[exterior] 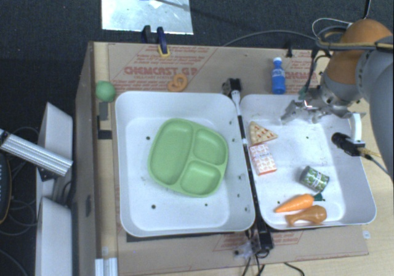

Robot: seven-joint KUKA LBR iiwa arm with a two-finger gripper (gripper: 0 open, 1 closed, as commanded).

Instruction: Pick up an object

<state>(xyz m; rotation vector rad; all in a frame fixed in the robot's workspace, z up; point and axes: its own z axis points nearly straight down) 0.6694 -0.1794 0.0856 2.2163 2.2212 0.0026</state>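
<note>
From the camera above the bench, two shallow white bins sit side by side on a brown board. The left bin (132, 145) holds a green divided plate (188, 156), lying flat near its middle with three compartments showing.

The right bin (357, 198) holds the loose things. A pizza slice toy (261, 133) lies at about 10 o'clock in that bin, close to the wall shared with the left bin. Just beside it, toward 6 o'clock, lies a small patterned card or packet (263, 160). A small green can (314, 178) lies on its side at about 4 o'clock from the bin's middle. At 6 o'clock, near the front wall, an orange carrot (295, 203) lies with its green top pointing right, and a tan pear-shaped piece (306, 215) lies touching or just beside it on the front side.

The grey arm (360, 65) with its orange band comes in at 2 o'clock. Its gripper (306, 107) hangs over the back part of the right bin, at about 12 o'clock in that bin, well apart from the can and carrot. Nothing is seen between the fingers; whether they stand wide or narrow cannot be told.

Behind the bins, a blue bottle (279, 76) stands upright at 12 o'clock on the board, an orange pretzel shape (177, 82) lies near the left bin's back wall, and a green ball (105, 90) sits at the board's left edge.
</note>
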